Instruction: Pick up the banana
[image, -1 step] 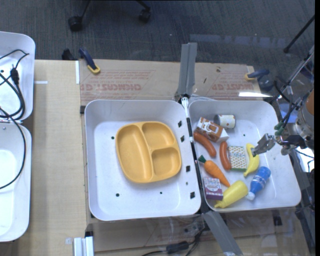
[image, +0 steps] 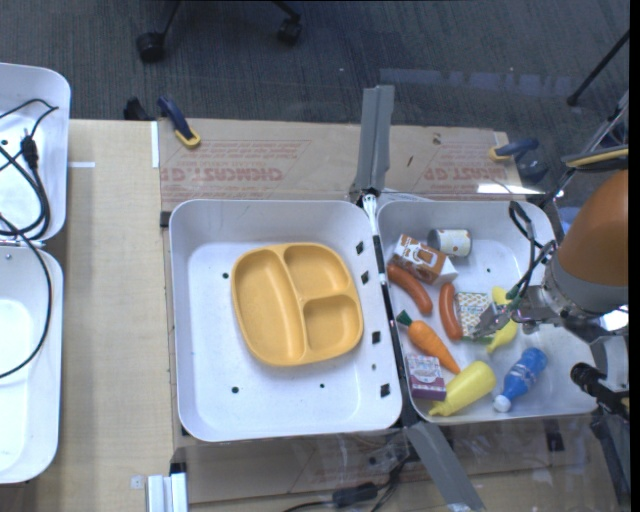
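The banana (image: 503, 334) is a small yellow fruit lying in the right white bin (image: 470, 212), near its right side, with one end showing at the top and the other below the gripper. My gripper (image: 493, 320) is down in this bin, directly over the banana's middle and hiding part of it. The grey arm with its orange band (image: 600, 240) reaches in from the right edge.
Close around the banana lie a green-and-white packet (image: 472, 303), two sausages (image: 450, 312), a carrot (image: 430, 340), a yellow squeeze bottle (image: 465, 388), a blue bottle (image: 520, 378), a small carton (image: 420, 258) and a can (image: 452, 242). The left bin (image: 200, 390) holds a yellow divided plate (image: 297, 300).
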